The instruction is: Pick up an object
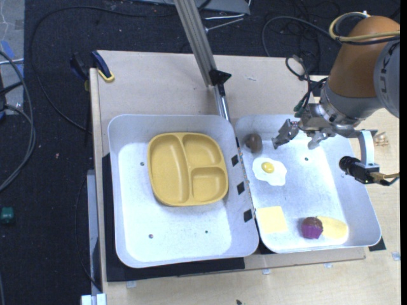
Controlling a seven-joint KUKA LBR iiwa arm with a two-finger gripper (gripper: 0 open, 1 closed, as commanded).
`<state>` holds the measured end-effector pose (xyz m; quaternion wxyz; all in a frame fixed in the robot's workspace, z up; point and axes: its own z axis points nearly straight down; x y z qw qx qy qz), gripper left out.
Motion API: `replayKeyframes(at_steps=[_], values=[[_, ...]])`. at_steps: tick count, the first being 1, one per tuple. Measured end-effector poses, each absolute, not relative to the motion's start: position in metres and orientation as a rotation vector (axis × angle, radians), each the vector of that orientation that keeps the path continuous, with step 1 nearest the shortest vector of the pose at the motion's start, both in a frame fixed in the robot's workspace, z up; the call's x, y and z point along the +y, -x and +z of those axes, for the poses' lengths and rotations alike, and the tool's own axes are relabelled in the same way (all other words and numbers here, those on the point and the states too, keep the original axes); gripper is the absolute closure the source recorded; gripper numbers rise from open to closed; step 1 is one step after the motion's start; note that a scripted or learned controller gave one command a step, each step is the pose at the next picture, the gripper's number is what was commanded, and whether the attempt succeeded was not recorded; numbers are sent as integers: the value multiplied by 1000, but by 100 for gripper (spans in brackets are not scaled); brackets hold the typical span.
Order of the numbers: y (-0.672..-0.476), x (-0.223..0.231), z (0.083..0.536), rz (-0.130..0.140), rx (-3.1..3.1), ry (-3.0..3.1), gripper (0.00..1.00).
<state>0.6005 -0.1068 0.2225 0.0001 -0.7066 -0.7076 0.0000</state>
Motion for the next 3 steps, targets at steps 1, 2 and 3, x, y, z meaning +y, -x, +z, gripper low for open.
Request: replayKeyframes(at_steps=[1,2,3], values=[[-598,-104,158,7,-2218,2218,0],[-596,-114,106,6,-2217,2221,0],[-597,-114,93,-2,-2222,2224,0]])
